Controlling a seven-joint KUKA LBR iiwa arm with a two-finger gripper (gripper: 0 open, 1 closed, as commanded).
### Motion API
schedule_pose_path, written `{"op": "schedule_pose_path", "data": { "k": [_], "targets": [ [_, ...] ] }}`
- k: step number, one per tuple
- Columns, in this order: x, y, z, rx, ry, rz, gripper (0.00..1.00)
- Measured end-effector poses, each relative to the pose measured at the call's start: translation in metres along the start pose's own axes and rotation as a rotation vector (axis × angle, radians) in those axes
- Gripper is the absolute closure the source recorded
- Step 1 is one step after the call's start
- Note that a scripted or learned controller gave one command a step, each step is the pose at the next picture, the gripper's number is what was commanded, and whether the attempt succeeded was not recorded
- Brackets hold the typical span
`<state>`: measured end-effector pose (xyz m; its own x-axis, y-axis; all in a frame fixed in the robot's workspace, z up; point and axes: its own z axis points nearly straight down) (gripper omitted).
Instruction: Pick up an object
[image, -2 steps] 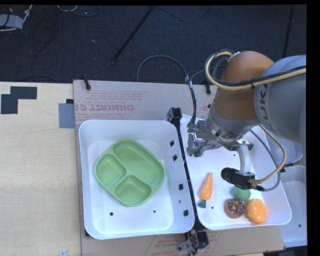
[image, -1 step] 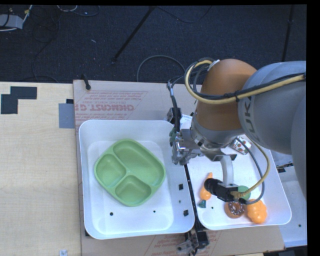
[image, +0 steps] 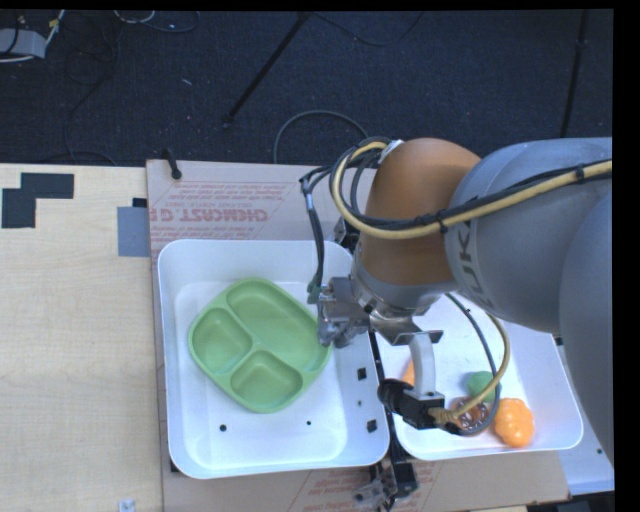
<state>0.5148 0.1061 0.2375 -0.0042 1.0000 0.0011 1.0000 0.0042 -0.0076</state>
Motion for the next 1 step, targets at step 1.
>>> {"op": "schedule_pose_path", "data": {
  "k": [1],
  "targets": [
    [-0.0017,0.0008,-0.0003,-0.002,-0.001,0.003,0.0]
  ]
}}
